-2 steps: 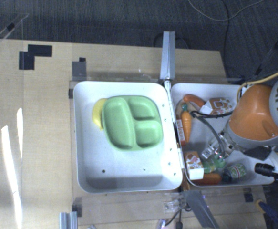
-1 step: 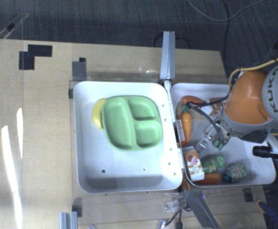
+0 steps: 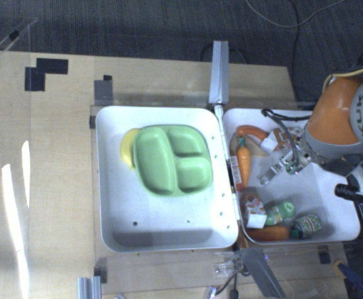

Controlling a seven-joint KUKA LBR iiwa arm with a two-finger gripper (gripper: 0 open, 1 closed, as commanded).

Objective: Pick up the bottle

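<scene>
The bottle, green with a label, lies on its side near the front wall of the right bin, and I see a second, darker green bottle lying just to its right, close to the same wall. An orange carrot-shaped piece rests in front of the first bottle, against the bin's front edge, and a small red and white packet sits just to the bottle's left.

From my seat the gripper hangs over the middle of the right bin, above and well apart from both bottles, with nothing between its fingers. Whether those fingers are spread or closed I cannot tell; they are too small and cluttered with wiring. The arm comes in from the right, its orange band plainly in view.

Farther back in the right bin an upright carrot lies along the dividing wall, with a reddish sausage-like item behind it.

The left bin holds a green sectioned tray, turned at a slight angle, with a yellow object peeking out from under its left edge.
</scene>
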